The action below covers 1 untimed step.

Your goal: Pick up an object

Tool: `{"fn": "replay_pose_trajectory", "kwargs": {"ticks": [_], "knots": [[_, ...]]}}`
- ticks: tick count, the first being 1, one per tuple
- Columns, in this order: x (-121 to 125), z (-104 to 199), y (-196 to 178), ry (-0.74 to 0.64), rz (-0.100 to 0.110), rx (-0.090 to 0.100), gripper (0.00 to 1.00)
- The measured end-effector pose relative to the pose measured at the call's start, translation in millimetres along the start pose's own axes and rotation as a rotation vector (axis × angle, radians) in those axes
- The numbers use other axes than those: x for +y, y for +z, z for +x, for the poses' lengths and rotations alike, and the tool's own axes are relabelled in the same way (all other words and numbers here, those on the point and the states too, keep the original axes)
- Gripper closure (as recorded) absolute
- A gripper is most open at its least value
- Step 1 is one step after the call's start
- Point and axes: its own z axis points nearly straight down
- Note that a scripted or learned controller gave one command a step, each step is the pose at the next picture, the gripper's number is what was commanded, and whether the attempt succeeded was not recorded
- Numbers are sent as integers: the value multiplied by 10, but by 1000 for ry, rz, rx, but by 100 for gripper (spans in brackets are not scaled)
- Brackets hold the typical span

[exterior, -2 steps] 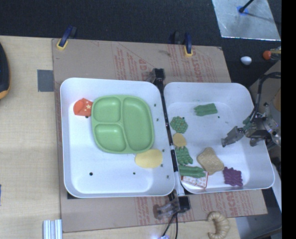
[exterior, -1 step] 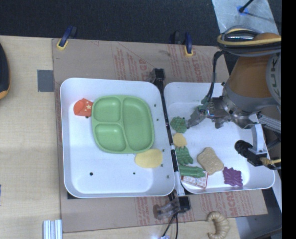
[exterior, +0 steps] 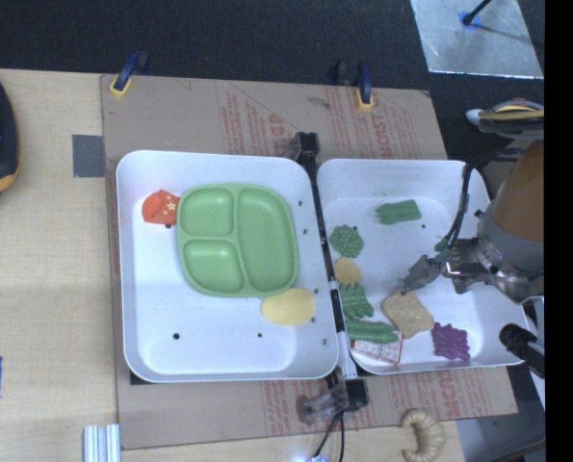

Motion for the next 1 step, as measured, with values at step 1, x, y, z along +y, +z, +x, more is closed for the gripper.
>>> {"fn": "replay_pose_trajectory", "kwargs": {"ticks": [1], "knots": [[185, 105, 950, -8, 1, 2, 0]]}}
